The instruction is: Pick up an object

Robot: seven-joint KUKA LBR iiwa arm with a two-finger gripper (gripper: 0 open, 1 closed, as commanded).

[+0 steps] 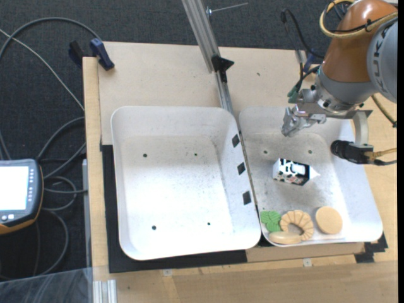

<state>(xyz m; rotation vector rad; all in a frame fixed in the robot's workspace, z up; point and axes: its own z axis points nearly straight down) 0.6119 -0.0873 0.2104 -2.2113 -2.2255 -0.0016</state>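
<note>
Grey arm [360,49] slants its tool [291,126], grip unclear, above the right bin [360,201].

Wooden bench [158,74] on dark, seemingly carpeted floor [38,17] with cables [38,125].

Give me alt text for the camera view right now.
The gripper hangs above the right white bin, over its far end, holding nothing visible. Nearer the camera lie a black-and-white carton, a round tan cookie, a tan croissant-shaped toy and a green leafy piece.
</note>
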